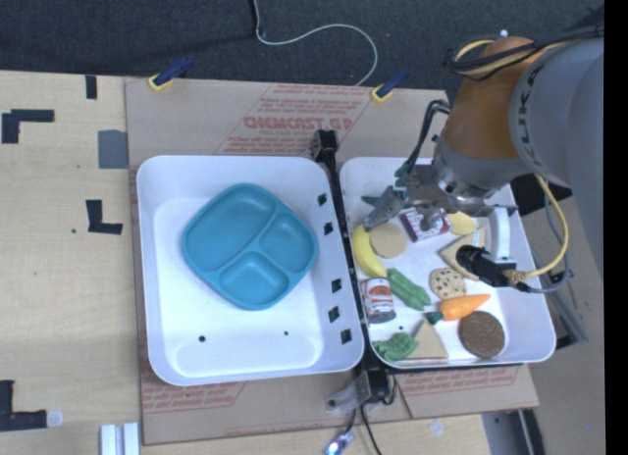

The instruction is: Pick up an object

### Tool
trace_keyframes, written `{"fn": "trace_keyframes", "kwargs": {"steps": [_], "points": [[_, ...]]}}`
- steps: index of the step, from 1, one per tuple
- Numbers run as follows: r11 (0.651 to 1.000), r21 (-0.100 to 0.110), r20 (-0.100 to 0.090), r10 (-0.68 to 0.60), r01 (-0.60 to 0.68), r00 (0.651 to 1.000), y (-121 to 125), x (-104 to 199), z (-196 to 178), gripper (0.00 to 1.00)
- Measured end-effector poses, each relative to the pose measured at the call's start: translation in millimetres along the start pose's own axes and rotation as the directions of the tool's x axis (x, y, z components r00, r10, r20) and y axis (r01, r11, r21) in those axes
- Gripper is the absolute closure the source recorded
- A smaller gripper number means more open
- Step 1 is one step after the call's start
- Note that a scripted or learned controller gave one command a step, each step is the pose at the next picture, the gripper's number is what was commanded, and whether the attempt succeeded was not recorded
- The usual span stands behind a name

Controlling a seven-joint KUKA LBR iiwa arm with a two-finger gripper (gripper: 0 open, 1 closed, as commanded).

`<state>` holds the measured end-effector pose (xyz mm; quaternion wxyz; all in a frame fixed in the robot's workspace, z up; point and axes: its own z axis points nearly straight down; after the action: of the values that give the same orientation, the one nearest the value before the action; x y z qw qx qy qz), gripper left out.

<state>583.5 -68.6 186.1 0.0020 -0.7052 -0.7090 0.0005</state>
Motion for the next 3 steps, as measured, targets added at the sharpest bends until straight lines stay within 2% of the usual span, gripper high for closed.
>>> {"fn": "trace_keyframes", "kwargs": {"steps": [1, 2, 3], "points": [[1.0, 0.004, 0.0, 0.003, -0.003, 1.0, -59.8, 35.6, 2.6, 0.0], [1.0, 0.001, 0.001, 0.003, -0.003, 1.0, -57.2, 34.4, -7.0, 1.0], [1.0, 0.002, 0.001, 0.002, -0.002, 1.0, -57.4, 35.1, -16.1, 1.0]]}}
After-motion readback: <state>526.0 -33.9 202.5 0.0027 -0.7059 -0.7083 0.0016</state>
